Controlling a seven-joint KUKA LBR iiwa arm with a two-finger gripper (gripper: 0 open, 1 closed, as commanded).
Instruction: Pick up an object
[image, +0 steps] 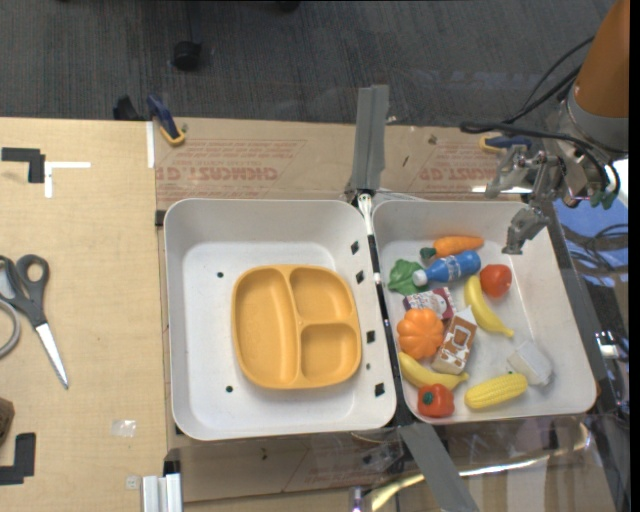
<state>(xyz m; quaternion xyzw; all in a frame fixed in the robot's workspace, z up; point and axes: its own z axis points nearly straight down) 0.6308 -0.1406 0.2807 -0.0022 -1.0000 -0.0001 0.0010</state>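
Dark grey carpet floor (250, 50) — light wood bench (75, 300), cardboard sheet (250, 165) beneath bins.

arm (607, 60) cut off by top-right edge, hand (522, 232) too small to read finger state, second banana (430, 374) partly under the pumpkin (420, 333) and snack packet (457, 345), left scissors (30, 310) handle clipped at frame edge
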